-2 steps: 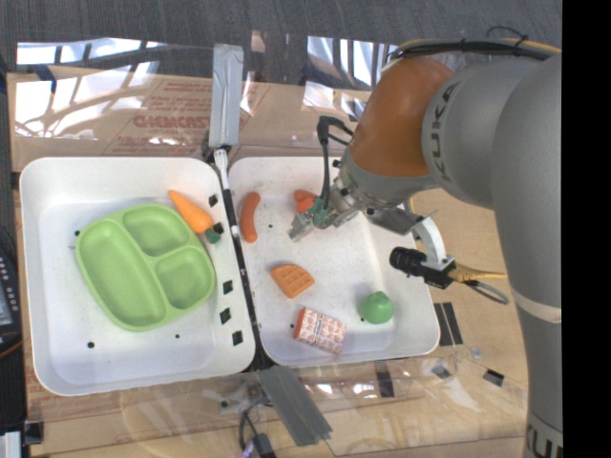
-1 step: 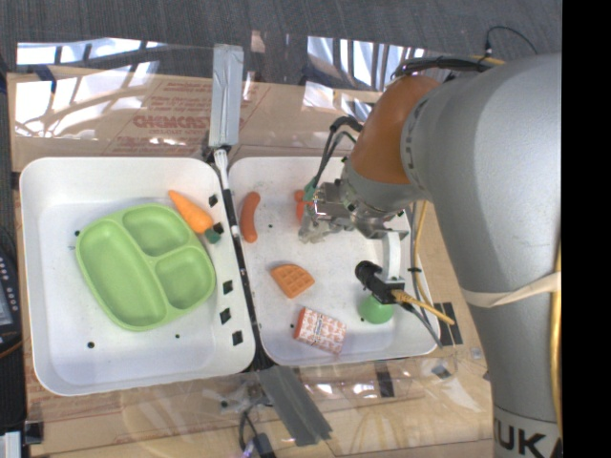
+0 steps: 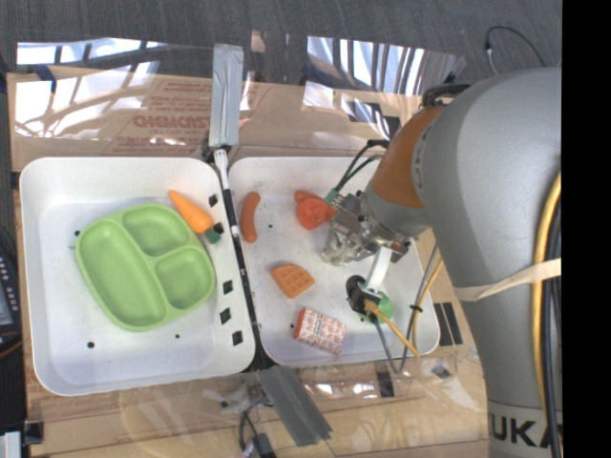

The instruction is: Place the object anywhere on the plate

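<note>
We find the tool (image 3: 336, 243) low over the right bin (image 3: 420, 324), at the end of the arm (image 3: 496, 208) that reaches in from the right of the camera view. Its fingers are hidden among the wrist hardware and cabling, so we cannot tell how far it stands open, and we see nothing held in it.

The nearest item is the red-orange toy (image 3: 310, 211), which lies just beside the tool, up and to its left, in the upper middle of the right bin. We judge this the likely object of the task, though the frame does not settle it. Its shape is compact, with no clear long axis.

Other items in that bin: a sausage-shaped piece (image 3: 250, 216) near the left wall, long axis running up the frame; an orange waffle-like wedge (image 3: 292, 280) below the tool's left; a patterned small box (image 3: 319, 330) near the lower edge.

The green plate (image 3: 143, 267), three compartments, lies in the left bin (image 3: 57, 351), well apart from the tool and to its left. A toy carrot (image 3: 193, 214) rests at the plate's upper right rim, touching or just beside it.

The governing relation: any carry runs leftward across the divider between the bins
</note>
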Controlling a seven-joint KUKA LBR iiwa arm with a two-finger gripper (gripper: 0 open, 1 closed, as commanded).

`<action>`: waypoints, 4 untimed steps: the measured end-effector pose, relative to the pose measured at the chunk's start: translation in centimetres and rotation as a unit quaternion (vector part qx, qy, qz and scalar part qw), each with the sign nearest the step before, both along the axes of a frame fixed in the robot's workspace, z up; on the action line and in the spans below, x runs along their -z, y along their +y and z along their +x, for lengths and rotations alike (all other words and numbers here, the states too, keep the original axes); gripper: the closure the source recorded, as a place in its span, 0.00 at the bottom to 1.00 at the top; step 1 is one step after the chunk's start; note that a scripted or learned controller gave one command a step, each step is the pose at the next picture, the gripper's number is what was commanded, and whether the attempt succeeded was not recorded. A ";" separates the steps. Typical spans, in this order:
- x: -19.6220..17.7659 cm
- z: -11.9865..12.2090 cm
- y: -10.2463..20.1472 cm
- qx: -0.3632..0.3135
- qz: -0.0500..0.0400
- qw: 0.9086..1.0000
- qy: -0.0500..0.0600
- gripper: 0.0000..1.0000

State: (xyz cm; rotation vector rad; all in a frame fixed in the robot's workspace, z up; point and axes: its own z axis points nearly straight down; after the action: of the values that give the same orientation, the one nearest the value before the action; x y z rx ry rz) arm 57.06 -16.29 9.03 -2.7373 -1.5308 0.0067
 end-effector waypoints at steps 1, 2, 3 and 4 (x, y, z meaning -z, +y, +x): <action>0.0 1.9 0.0 0.180 -0.001 0.984 -0.001 1.00; -1.8 -0.7 -4.6 0.076 0.000 0.997 0.001 1.00; 0.0 0.7 -3.5 0.217 -0.002 0.976 -0.001 1.00; -0.1 2.8 -4.5 0.146 -0.001 0.989 -0.002 1.00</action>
State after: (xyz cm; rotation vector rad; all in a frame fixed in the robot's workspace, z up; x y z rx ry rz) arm 59.84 -20.76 9.12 -2.9346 -1.1172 0.0021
